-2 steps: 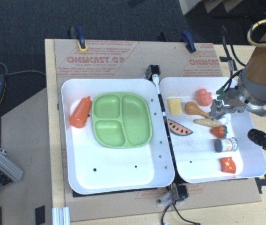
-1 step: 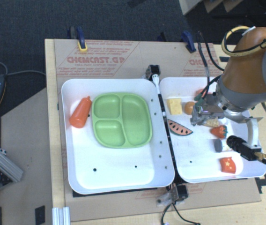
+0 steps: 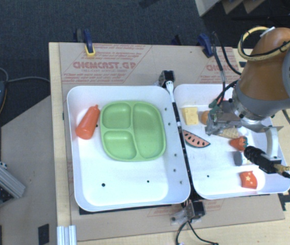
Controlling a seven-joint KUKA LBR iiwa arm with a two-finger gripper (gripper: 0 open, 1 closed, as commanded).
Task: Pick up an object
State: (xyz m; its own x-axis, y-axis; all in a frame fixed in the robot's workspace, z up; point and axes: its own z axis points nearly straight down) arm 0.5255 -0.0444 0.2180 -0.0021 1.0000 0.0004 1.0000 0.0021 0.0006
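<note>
1. A grey KUKA arm (image 3: 267, 75) with an orange band reaches in from the right, its claw (image 3: 217, 122) lowered into the right bin (image 3: 211, 188) on the cardboard-topped worktop (image 3: 109, 60); whether the claw is released or clenched cannot be told from this slanted overhead view.

2. Just left of the claw lies a pale yellow block (image 3: 190, 115), flat on the bin floor, with a small orange piece (image 3: 204, 117) between block and claw.

3. Below and left of the claw rests a watermelon slice toy (image 3: 195, 139), red with dark seeds, apart from the claw.

4. Just below and right of the claw, a tan textured item (image 3: 230, 132) peeks out from under the wrist; what it is cannot be made out.

5. Further right and below sit a red-orange piece (image 3: 238, 143) and a small grey block (image 3: 237, 158), near a black fitting (image 3: 260, 158) on the arm.

6. Well below and right of the claw, near the bin's front edge, lies a red strawberry-like toy (image 3: 248, 179).

7. Far left of the claw, the left bin (image 3: 124, 188) holds a green divided plate (image 3: 134, 130), and beside that, further left, an orange bottle-shaped toy (image 3: 88, 122) lying tilted.

8. Nothing is visibly held between the claw's fingers.
</note>
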